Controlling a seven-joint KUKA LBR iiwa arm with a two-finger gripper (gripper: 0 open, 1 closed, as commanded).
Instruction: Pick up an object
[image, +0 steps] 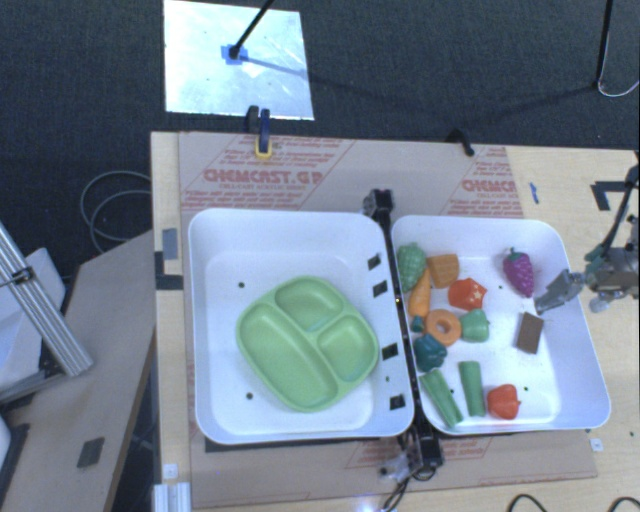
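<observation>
The right bin (560, 240) holds several toy foods. Purple grapes (518, 271) lie near its far right, and a brown block (529, 332) sits below them. A red pepper (466, 293), an orange ring (441, 326), a carrot (421, 293) and a green pepper (474, 325) cluster in the middle. Two green sticks (440, 395) and a red tomato (503, 400) lie along the front. My gripper (556, 291) hangs over the bin's right rim, just right of the grapes and above the brown block, with nothing seen in it.
The left bin (230, 240) carries a green divided plate (307, 342). A black divider with clips (392, 300) runs between the bins. The grey arm (612, 268) enters from the right edge. Cardboard (300, 170) lies under both bins.
</observation>
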